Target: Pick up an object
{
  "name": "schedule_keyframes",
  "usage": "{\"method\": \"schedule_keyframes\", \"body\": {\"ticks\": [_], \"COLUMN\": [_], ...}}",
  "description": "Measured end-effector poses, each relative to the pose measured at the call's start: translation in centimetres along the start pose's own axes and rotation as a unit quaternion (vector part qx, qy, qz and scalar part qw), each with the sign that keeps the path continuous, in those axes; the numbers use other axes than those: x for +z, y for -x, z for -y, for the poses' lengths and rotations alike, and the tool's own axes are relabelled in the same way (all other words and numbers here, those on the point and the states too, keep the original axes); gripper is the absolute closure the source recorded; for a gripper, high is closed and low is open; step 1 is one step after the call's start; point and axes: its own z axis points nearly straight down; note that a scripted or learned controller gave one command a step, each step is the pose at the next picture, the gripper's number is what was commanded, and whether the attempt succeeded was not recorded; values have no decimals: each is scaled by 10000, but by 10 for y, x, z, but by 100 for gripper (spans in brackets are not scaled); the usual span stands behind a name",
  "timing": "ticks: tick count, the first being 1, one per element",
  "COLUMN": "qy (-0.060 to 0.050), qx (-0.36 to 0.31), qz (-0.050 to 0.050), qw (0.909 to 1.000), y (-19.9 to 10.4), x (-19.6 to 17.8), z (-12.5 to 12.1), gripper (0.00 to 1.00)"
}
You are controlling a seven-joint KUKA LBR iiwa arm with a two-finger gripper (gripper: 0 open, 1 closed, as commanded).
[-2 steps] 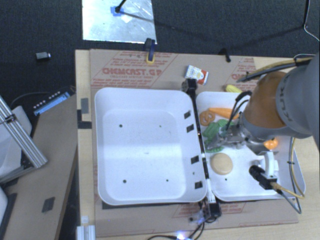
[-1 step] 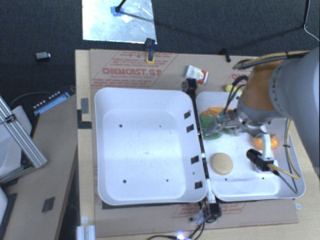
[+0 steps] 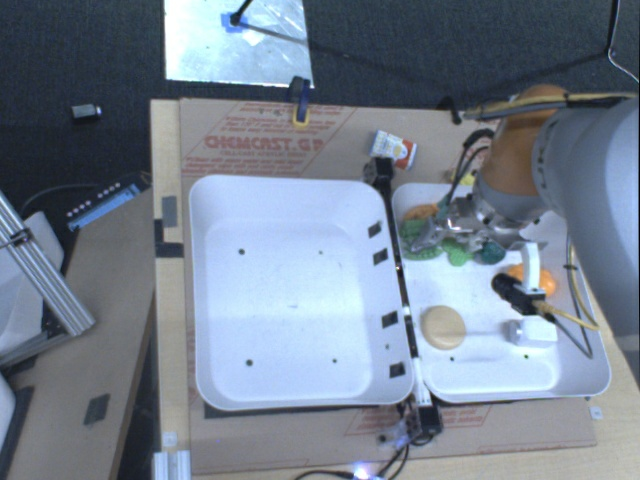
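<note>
Arm (image 3: 575,158): you see it low over the right bin (image 3: 500,373).
Jaws (image 3: 437,230): amid green items (image 3: 432,249); state unreadable.
Tan disc (image 3: 443,327): lies apart, nearer you.

Dark grey carpet-like floor (image 3: 430,18) covers the whole top of the shot. The main landmark is the tan cardboard sheet with red print (image 3: 262,138) on the bench. Just above it lies a shiny silver foil square (image 3: 238,26). Off to its left sit a small dark block (image 3: 87,112) and, lower down, an aluminium extrusion rail (image 3: 45,283).
</note>
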Motion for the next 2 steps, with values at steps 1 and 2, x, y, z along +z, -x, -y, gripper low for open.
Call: {"method": "schedule_keyframes", "body": {"ticks": [1,2], "qy": [40,-27], "qx": [-17,1], "qz": [-8,2], "qw": [10000,10000], "y": [-1,-5], "x": [-13,-34], "z": [-2,-35], "gripper": [100,100]}}
